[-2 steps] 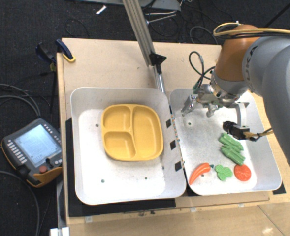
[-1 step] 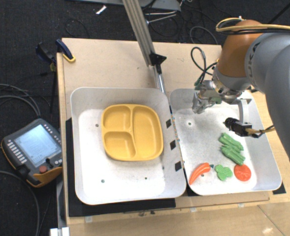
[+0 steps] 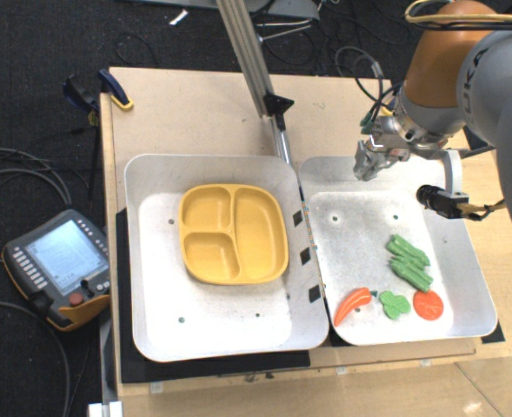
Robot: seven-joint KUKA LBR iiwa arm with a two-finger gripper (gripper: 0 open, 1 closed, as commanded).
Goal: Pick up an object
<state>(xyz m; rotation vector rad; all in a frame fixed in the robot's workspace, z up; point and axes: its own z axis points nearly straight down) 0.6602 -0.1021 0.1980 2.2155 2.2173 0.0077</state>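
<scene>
Glossy yellow plastic tray (image 3: 234,234)

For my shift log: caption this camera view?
Claw over right bin's far edge; toy vegetables near its front; yellow tray in left bin.

A pale wooden bench (image 3: 195,111) is seen from above, and two shallow white bins are carried on it side by side. The left bin (image 3: 151,320) is set touching the right bin (image 3: 464,320) along their inner edges. A blue and yellow clamp (image 3: 115,89) is fixed at the bench's far left corner
</scene>
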